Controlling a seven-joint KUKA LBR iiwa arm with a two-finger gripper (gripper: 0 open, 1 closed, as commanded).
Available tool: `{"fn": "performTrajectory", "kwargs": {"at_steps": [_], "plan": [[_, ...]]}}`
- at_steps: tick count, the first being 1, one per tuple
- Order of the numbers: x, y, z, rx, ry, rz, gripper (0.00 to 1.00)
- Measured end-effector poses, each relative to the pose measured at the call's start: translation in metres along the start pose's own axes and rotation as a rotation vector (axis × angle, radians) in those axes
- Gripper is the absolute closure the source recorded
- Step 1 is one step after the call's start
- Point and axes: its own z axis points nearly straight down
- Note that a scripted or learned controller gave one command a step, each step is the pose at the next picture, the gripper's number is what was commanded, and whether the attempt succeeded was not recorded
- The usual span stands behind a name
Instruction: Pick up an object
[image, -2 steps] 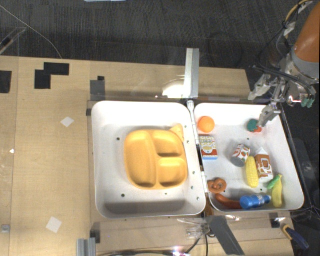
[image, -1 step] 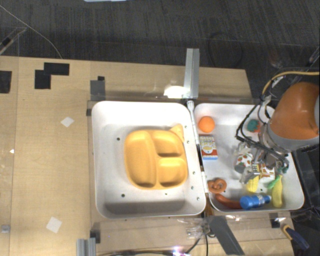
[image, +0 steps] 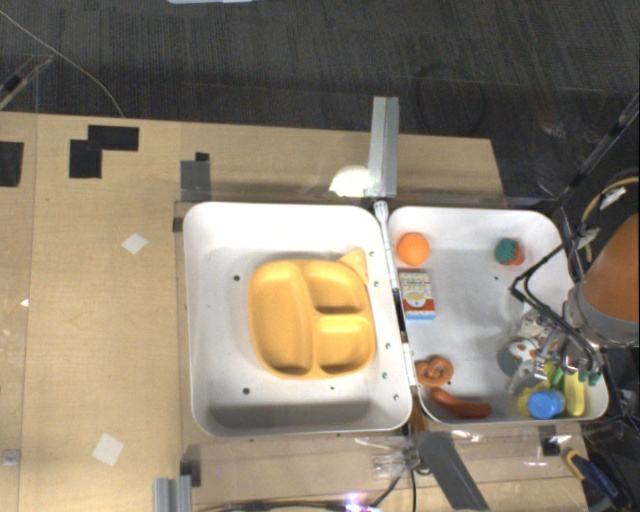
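The claw (image: 540, 362) hovers low over the right bin's (image: 470, 225) corner clutter, its opening impossible to tell; next, close on the blue cap (image: 545, 405).

A round blue plastic cap (image: 545, 405) lies in the right bin's near right corner, touching a yellow banana-shaped toy (image: 574, 392).

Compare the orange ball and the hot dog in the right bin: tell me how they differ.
The orange ball is round; the hot dog is long and thin, lying slantwise. The orange ball is bright orange, the hot dog dark red-brown. The orange ball sits at the far end of the right bin, beside a small carton; the hot dog lies at the near edge, beside a pretzel-like toy. Both keep to the bin's left side.
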Motion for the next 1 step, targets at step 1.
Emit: {"fn": "performTrajectory", "kwargs": {"at_steps": [1], "plan": [[-0.0848,0.0289,0.0028,0.0,0.004,0.283,0.0]]}}
